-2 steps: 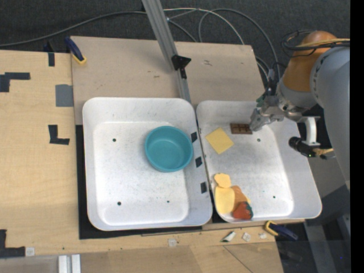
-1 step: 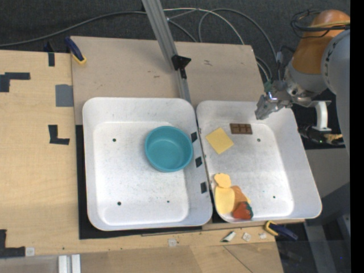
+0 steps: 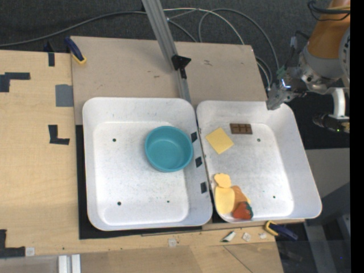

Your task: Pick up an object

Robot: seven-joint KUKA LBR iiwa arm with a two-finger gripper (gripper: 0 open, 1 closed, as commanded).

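A teal bowl (image 3: 168,148) sits in the left bin (image 3: 102,124), toward its right side. In the right bin (image 3: 296,152) lie a yellow square piece (image 3: 219,140), a small brown chocolate bar (image 3: 240,129) and, near the front left corner, a yellow and orange-red toy (image 3: 232,198). My gripper (image 3: 274,99) hangs over the right bin's far right corner, well apart from all of these objects. Nothing shows between its tips.
A grey metal pole (image 3: 165,36) slants down to the gap between the bins at the back. Cables (image 3: 227,21) loop behind the bench. Blue and yellow clamps (image 3: 75,50) hold the board at the back left and at the front right (image 3: 277,229).
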